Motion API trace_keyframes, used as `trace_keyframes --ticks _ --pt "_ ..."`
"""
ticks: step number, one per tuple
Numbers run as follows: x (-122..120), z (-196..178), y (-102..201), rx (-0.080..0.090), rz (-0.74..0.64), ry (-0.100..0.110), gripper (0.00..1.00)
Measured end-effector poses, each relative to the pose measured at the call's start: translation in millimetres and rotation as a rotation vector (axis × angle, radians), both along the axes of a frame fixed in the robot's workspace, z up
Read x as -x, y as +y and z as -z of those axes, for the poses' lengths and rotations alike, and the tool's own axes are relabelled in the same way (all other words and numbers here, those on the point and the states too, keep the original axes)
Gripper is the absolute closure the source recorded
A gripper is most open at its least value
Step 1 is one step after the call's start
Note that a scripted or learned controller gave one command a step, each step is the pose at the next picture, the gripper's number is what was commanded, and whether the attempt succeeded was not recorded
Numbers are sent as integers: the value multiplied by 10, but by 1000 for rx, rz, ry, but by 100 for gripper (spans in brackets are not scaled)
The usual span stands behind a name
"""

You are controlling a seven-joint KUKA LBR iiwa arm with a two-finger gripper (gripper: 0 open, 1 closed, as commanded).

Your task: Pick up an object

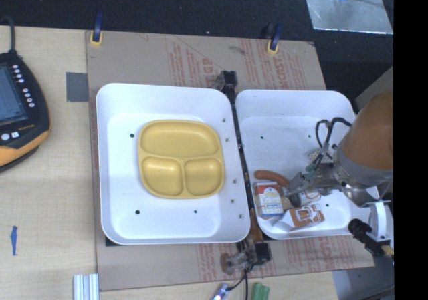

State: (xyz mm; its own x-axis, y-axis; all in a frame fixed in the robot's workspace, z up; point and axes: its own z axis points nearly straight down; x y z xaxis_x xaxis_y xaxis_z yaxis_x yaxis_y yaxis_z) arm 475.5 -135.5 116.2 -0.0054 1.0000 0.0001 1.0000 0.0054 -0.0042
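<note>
Two shallow white bins sit side by side on a brown cardboard sheet (200, 58) laid over the wooden bench (47, 225). The left bin (114, 158) holds a yellow divided plate (180, 158), three compartments, flat, roughly centered. The right bin (281, 111) has the small stuff, all bunched in its near left corner: a small carton with a red and white label (269, 200), an orange-red hot dog toy (271, 176) lying just behind it, and an orange and white packet (306, 216) just to the right of the carton, tilted on the bin's rim slope.

The arm (371, 145) comes in from the right edge, its orange band showing, wrist low over the right bin. The gripper (297, 193) sits right by the carton and the hot dog, just above the packet, very near or touching them; contact is not clear. It's a dark metallic blur, so how far it is spread, and whether anything is in its grasp, I cannot tell. A black cable (328, 131) loops up from the wrist.

A teach pendant (17, 111), black with an orange rim, lies on the bench at far left. Two yellow and blue clamps (97, 35) (273, 41) pin the cardboard's far edge. A grey tape patch (77, 86) sits left of the left bin. A black bracket (228, 80) sits between the bins at the far side.
</note>
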Motion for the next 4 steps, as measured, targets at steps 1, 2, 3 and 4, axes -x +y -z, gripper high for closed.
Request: trace_keyframes --ticks 1,2,3,4 --pt "-1120 93 -606 1 2 -2 0" --pt "-758 245 -766 1 1 -1 0" --pt "-653 247 -486 0 -1 0 0" --pt "-651 146 -498 2 -5 3 100"
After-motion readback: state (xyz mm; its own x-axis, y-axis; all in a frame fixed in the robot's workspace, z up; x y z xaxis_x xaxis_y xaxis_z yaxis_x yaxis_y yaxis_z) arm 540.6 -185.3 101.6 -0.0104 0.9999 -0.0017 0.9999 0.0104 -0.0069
